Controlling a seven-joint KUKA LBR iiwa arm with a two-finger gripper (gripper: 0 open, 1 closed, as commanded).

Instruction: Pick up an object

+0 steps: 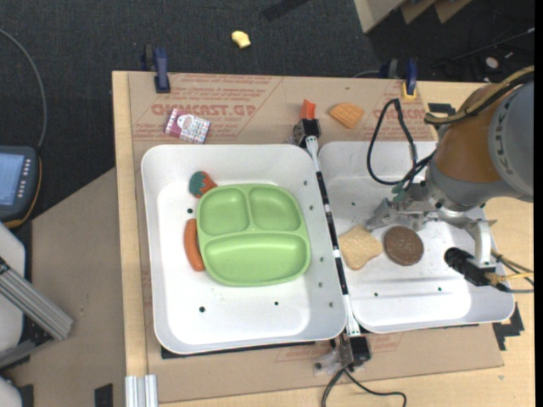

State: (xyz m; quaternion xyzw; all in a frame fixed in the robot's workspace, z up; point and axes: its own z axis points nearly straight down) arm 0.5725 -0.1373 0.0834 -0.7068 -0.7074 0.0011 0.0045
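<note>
In the right bin (424, 303) lie a tan, bread-like piece (358, 248) near the left wall and a round brown disc (404, 247) just to its right. My gripper (396, 214) hangs low over the bin, just behind and above these two objects, with the grey and orange arm (479, 155) coming in from the right. The gripper's body hides how it meets the objects, and nothing is visibly held.
The left bin (170, 295) holds a green divided plate (252, 232), an orange sausage-shaped toy (193, 245) beside it and a small green and red item (201, 183). On the bench behind lie a pink packet (187, 125) and an orange piece (346, 114). Black cables (386, 138) loop over the right bin's back.
</note>
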